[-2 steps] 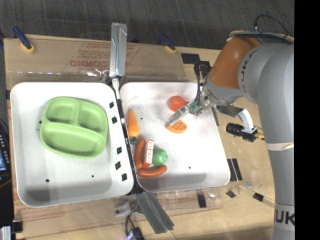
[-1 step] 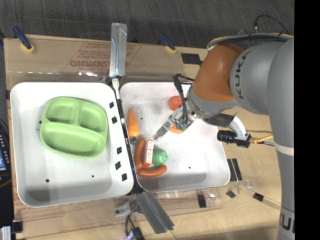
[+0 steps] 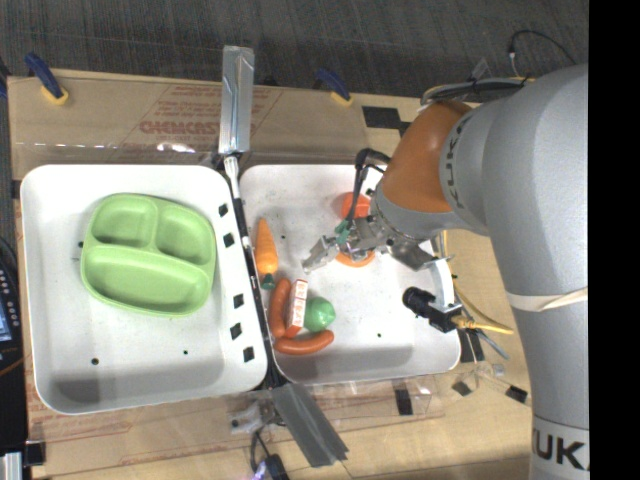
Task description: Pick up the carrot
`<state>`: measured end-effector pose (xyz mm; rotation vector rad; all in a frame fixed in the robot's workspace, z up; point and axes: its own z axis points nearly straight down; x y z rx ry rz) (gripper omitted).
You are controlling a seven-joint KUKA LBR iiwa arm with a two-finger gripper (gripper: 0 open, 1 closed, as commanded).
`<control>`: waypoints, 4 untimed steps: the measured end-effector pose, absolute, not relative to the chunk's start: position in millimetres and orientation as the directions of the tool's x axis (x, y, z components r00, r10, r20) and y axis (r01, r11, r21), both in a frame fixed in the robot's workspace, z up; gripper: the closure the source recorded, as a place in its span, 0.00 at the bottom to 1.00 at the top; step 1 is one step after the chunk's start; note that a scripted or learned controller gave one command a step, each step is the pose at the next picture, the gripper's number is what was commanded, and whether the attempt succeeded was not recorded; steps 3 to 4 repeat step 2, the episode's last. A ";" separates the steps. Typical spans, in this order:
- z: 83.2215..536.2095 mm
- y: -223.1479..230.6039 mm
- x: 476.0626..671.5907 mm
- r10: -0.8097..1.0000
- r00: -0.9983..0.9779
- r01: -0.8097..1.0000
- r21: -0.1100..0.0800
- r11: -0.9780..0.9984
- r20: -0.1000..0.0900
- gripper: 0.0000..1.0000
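- Left bin [image 3: 50,298]: white, shallow; it carries a green divided plate [image 3: 150,253] set toward its upper left.
- Divider: a row of black clips runs between the two bins.
- Right bin [image 3: 400,353], left wall: the carrot [image 3: 265,248] lies lengthwise just beside the wall, untouched, thick end down.
- Below the carrot: two sausages [image 3: 303,343], a green round piece [image 3: 320,314] and a small labelled packet, clustered together.
- Centre of right bin: my end effector [image 3: 335,248] hangs low, well apart from the carrot; its fingers seem narrowly spread, holding nothing.
- Under my wrist: an orange object [image 3: 352,206], partly hidden.
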<state>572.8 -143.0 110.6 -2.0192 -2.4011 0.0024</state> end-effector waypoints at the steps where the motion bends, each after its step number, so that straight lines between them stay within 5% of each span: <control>1: 160.6 -210.9 600.7 0.924 -0.383 0.924 0.001 0.383 -0.002 0.00; 2: 178.7 -133.8 536.5 0.840 -0.543 0.840 -0.002 0.543 0.002 0.00; 4: 178.7 -133.8 536.5 0.840 -0.543 0.840 -0.002 0.543 0.002 0.00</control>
